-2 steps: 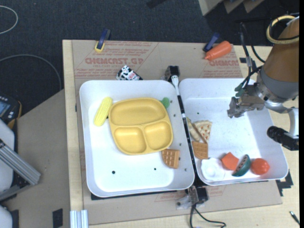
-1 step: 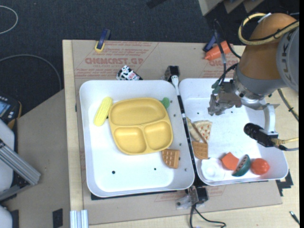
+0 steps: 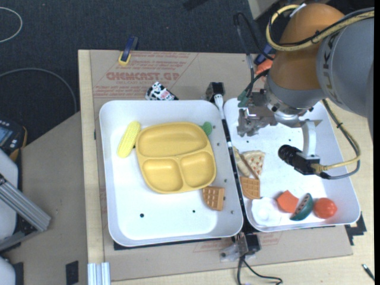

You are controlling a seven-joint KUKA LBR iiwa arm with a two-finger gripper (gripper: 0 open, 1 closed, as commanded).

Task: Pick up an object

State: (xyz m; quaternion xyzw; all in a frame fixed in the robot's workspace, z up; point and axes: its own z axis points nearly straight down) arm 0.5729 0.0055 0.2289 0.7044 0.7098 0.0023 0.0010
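Hovering over the right bin, the end effector hides its state; I cannot tell.

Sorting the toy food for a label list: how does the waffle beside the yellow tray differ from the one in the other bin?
The left-bin waffle lies alone below the divided tray; the right-bin waffle touches a paler triangular piece. The first looks slightly darker. Both are small, orange-brown, gridded squares.

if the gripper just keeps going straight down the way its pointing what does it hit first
Probably the bare white floor of the right bin; the grey two-finger gripper hangs above its upper left corner, short of the tan waffle pieces. Depth is unclear.
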